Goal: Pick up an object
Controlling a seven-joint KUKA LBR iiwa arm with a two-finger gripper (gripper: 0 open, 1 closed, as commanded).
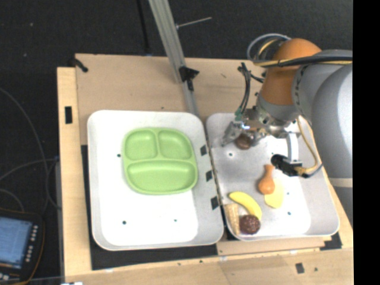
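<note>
Arm: grey with an orange band [289, 55] above the wrist, it reaches in from the right and bends down over the far part of the right bin.

Hand [240, 136]: low over the far left corner of the right bin [317, 218], among cables and fittings. I cannot tell how far open it is, nor whether it has hold of anything.

Brown round object [243, 141]: just under the hand, at the far left of the right bin (it may be touching the hand; the view does not settle that).

Orange pear-shaped object [267, 181]: near the middle of the right bin, its narrow neck pointing away from the camera.

Pale yellow piece [274, 199]: touching the near side of the orange one.

Banana [246, 204]: near the front left of the right bin, lying at a slant.

Dark reddish ball [250, 224]: just in front of the banana, at the bin's front edge.

Tan strip [232, 214]: along the bin's left wall, beside the banana and the ball.

Left bin [113, 218]: white and shallow, side by side with the right one on the counter [119, 82].

Green divided plate [160, 161]: in the far half of the left bin, three compartments, well apart from the hand.
</note>
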